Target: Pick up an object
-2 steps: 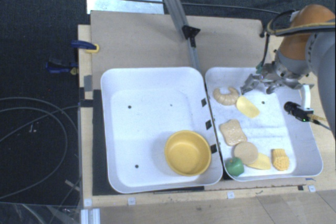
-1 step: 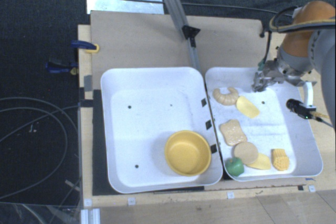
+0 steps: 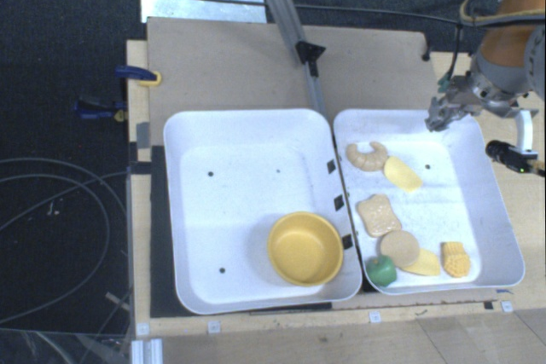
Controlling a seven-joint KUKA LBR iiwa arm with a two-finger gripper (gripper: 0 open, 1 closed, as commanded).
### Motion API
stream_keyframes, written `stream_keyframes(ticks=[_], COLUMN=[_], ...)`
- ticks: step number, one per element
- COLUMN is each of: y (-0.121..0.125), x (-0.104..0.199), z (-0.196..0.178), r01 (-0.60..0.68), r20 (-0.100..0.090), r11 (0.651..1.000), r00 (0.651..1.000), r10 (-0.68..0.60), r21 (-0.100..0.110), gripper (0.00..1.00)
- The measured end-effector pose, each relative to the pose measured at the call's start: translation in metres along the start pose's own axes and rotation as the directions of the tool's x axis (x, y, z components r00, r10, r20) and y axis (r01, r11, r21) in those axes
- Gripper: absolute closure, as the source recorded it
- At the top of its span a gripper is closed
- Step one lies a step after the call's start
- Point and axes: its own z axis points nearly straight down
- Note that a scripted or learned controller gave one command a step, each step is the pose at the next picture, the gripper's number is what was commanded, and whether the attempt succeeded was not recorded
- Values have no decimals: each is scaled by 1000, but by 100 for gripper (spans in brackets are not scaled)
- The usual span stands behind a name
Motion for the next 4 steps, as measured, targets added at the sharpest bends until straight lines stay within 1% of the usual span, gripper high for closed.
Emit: stream_keyframes(ticks=[1,2,3,4], y=[12,14,-10,-27], x=[-3,-3,53,93], z=[-57,-111,-107,-104], r01=[2,3,3,2], r20=[0,0,-3,-3], r11=[1000,1000,1000,1000], r00=[1000,1000,1000,1000], r10=[-2,-3,-3,-2], r21=[-1,1,7,7], gripper=[100,100,100,100])
